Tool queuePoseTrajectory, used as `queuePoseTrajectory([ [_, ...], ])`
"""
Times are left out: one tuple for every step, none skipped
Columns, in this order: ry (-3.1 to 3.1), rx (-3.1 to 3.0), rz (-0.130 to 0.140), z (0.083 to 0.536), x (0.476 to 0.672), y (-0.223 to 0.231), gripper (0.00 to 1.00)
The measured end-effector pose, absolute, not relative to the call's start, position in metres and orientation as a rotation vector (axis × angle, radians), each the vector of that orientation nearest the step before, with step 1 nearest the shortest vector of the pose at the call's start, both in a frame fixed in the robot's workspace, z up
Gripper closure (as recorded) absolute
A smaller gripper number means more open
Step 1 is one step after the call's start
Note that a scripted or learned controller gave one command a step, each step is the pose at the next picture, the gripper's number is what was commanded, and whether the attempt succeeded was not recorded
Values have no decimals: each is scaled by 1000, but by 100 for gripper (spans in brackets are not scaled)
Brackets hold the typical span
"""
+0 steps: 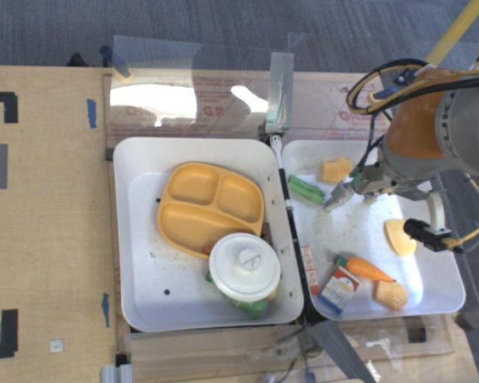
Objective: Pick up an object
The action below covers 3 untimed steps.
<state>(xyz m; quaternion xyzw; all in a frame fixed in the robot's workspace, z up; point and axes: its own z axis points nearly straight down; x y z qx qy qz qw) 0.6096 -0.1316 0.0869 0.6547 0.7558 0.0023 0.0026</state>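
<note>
The right bin (455,294) held the loose objects: a green cylinder-shaped piece (306,190) lay near its left wall, a small yellow block (336,170) sat just beyond it toward the far wall, and a pale yellow rounded piece (399,237) lay further right; near the front edge an orange carrot (366,269) rested beside a small printed carton (340,288) and a yellow waffle-textured piece (392,294). The gripper (338,196) hung over the far left part of this bin, between the green piece and the yellow block, its slim grey fingers pointing down and left; they seemed slightly apart with nothing between them, though the slant of the view made that hard to judge; the grey arm with its orange band (415,126) reached in from the right, cables looping above it. In the left bin (128,238) a yellow divided plate (207,202) lay tilted toward the centre, and a white lidded cup (245,266) with a green base rested against the plate's near edge.
</note>
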Motion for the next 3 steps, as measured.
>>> queuePoseTrajectory([
  [2340,2110,-7,85,667,-150,0],
  [2451,1967,0,85,653,-194,0],
  [2533,1869,9,105,584,-218,0],
])
